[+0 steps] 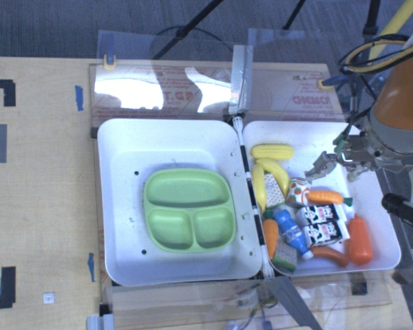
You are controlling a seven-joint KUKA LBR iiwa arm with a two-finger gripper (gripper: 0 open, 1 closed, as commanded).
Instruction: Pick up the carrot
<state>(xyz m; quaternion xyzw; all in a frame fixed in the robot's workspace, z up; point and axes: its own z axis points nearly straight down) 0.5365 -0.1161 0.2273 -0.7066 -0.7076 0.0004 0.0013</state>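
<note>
Carrot (325, 197) lies in right bin (389, 260) beside milk carton (322, 224); your gripper (329, 164) hovers above it, fingers spread, holding nothing.

One fixed camera looks down on the bench (34, 184) from above at a slant, far enough back to take in both white bins whole: the left bin (117, 150) near centre frame, the right bin (385, 253) toward the right edge, with dark floor visible past the bench's far side
</note>
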